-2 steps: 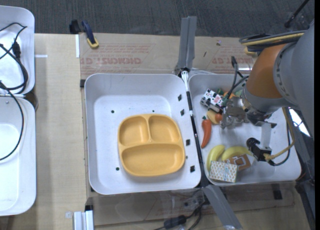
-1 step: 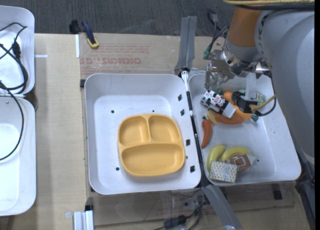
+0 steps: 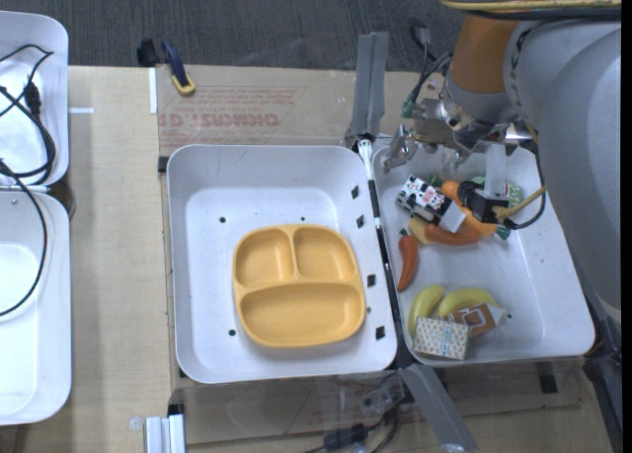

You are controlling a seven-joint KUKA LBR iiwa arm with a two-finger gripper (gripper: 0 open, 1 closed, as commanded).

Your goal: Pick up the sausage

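Note:
The sausage [image 3: 407, 260] is a short reddish-orange piece lying in the right bin [image 3: 553, 283], close to its left wall and pointing roughly toward the camera. My gripper [image 3: 403, 148] hangs over the far left corner of that bin, well behind the sausage and apart from it. Nothing is seen in it. The grey arm with its orange band [image 3: 494, 27] covers the bin's far right part.
Beside the sausage lie a black-and-white toy [image 3: 425, 197], an orange piece [image 3: 462, 232], yellow bananas [image 3: 449, 303] and a small box [image 3: 440, 339]. The left bin [image 3: 197, 244] holds a yellow divided plate [image 3: 298, 285]. Cables lie at far left.

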